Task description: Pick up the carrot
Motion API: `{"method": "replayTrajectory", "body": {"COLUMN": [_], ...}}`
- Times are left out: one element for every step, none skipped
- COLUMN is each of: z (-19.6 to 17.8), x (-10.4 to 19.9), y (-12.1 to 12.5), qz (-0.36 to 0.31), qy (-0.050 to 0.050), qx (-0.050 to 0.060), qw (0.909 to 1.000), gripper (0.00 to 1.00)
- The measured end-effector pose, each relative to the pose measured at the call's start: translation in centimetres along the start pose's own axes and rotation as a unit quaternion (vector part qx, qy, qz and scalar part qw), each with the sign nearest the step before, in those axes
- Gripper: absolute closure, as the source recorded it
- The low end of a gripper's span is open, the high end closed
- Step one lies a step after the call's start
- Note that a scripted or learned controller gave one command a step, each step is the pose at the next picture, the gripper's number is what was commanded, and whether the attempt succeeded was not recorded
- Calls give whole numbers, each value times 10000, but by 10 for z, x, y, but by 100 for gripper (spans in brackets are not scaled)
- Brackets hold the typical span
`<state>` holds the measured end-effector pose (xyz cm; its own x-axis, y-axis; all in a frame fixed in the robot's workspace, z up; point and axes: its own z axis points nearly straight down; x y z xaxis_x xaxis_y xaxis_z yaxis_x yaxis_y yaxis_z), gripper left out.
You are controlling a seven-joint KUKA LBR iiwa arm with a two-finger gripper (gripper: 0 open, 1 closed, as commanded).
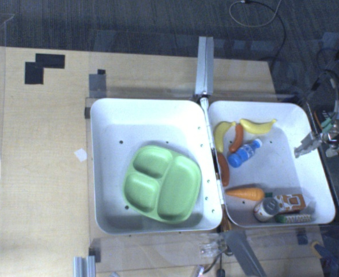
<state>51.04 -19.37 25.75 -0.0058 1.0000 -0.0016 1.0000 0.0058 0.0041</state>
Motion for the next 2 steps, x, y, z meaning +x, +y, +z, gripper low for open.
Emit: {"method": "replayTrajectory", "body": {"z": [75,134], "x": [64,112], "y": [-1,-16], "qz": [1018,-1386], "qy": [7,13], "qx": [12,5], "qw": [9948,9903], "gripper": [0,0]}}
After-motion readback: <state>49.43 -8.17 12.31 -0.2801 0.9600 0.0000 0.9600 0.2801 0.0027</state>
